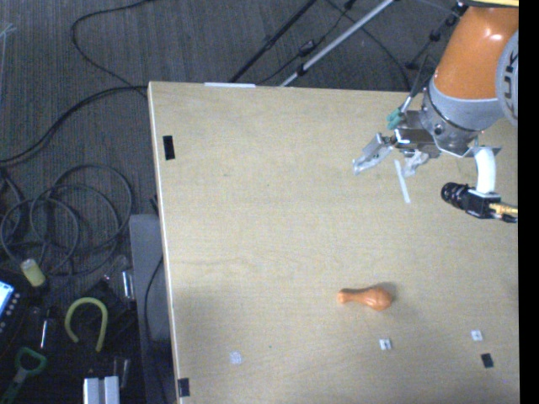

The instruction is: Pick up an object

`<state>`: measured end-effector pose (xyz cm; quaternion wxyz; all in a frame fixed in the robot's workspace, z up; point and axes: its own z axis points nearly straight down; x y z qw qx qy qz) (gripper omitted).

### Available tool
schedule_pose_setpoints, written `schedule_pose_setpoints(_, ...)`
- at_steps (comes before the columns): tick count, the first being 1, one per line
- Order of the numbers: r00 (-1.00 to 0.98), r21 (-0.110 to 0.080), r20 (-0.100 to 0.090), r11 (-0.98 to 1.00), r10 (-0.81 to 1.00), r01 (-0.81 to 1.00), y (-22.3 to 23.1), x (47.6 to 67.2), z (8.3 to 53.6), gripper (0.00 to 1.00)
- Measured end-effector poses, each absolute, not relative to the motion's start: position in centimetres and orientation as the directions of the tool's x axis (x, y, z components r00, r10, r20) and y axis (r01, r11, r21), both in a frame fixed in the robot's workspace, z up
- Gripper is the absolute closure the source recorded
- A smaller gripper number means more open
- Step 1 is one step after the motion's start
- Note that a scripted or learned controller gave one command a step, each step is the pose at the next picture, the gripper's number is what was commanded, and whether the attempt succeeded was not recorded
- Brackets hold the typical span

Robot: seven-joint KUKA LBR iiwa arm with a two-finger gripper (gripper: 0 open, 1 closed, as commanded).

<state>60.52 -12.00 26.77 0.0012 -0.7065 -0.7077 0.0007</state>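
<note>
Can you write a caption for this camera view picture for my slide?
Grey-and-orange robot arm's gripper hovers above a tan wooden bench, away from a small orange pear-shaped toy.

There is one tabletop [253,225]. One orange toy [367,297] lies on it. One robot arm [472,66] reaches in over it. There are three small black marks on the tabletop: one [168,147], two [184,386], three [487,360]. On the floor lies one green hook [87,316].

Matt pale wood-look bench top [278,225], smooth orange plastic-looking object [367,297], shiny metal jaws, glossy orange arm band [476,53].
</note>
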Motion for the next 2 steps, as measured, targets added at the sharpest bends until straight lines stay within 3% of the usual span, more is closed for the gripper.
schedule_pose_setpoints(1, -0.142, -0.002, -0.001, 0.142, 0.99, 0.99, -18.7, 62.7, 17.6, 0.0)
schedule_pose_setpoints(2, -0.202, -0.002, -0.002, 0.202, 0.979, 0.979, -18.3, 66.8, 8.3, 0.0)
